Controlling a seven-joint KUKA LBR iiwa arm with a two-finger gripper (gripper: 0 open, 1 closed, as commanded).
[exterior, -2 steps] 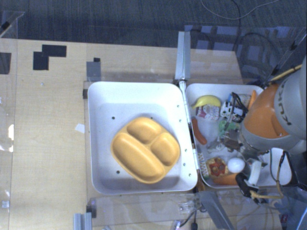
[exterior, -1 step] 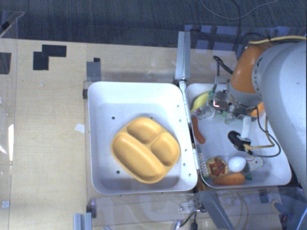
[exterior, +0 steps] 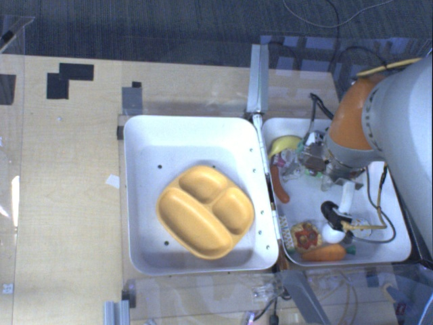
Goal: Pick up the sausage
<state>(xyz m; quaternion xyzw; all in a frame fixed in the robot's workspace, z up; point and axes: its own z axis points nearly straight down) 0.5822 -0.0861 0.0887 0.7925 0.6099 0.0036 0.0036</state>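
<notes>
The sausage (exterior: 279, 183), a reddish-brown link, lies along the left wall of the right bin (exterior: 399, 246), just below a yellow banana (exterior: 285, 144). My gripper (exterior: 298, 162) hangs low in the right bin, right beside the sausage and slightly above its upper end. The arm's orange band and grey body cover the bin's right part. Nothing shows between the fingers.
A yellow three-compartment tray (exterior: 205, 210) fills the middle of the left bin (exterior: 142, 147). At the right bin's front lie a carrot (exterior: 325, 252), a red-patterned packet (exterior: 304, 235) and a white round thing (exterior: 333, 233). A metal divider post (exterior: 256, 80) stands between the bins at the back.
</notes>
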